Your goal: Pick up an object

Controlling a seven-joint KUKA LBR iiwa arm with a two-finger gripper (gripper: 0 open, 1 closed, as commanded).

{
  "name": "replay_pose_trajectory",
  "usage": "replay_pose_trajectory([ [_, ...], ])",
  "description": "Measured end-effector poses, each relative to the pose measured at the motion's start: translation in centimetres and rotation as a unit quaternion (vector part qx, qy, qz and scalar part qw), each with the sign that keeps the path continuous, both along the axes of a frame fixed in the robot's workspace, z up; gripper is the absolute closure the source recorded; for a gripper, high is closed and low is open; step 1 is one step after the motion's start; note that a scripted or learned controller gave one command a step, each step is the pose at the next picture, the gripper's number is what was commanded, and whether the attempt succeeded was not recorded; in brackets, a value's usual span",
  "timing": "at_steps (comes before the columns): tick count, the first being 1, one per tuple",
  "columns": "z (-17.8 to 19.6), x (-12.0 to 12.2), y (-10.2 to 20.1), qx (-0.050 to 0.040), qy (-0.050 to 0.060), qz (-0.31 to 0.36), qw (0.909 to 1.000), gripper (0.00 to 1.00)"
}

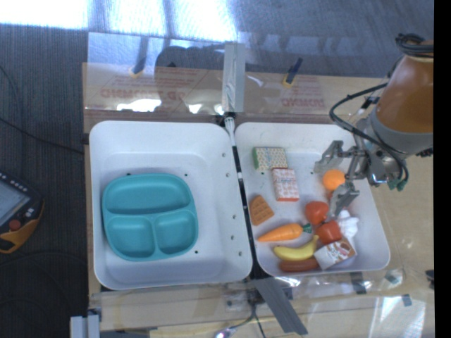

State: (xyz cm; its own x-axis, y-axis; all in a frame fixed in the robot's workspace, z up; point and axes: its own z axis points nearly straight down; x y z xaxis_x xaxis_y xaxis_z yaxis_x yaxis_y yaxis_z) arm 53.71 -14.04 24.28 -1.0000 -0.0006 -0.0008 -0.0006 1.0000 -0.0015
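An orange ball [333, 179] sits in the right bin [380, 255], at the frame's right centre, just between the spread fingers of the tool [340, 182]; the fingers stand wide apart and grip nothing. A red piece [328, 232] below is partly hidden by one finger. The arm [409, 104] (cut off at the right edge) slants down-left over the desk [402, 224]. A teal tray [149, 215] lies in the left bin [113, 139].

two smooth white plastic bins [211, 136] sit on a pale wood-look bench [176, 76]. a matt teal plastic tray [149, 215] lies beside glossy plastic toy food [282, 232].
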Motion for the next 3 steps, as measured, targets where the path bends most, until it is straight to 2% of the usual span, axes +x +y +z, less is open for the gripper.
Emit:
replay_pose_trajectory([
  [1,-11.2,4.0,3.6,0.0003,0.001,0.049,0.9988,0.00],
  [2,-15.3,6.6,4.3,-0.0005,-0.004,0.031,0.9995,0.00],
  [3,-15.2,-2.0,2.9,-0.0018,-0.007,0.064,0.9979,0.00],
])
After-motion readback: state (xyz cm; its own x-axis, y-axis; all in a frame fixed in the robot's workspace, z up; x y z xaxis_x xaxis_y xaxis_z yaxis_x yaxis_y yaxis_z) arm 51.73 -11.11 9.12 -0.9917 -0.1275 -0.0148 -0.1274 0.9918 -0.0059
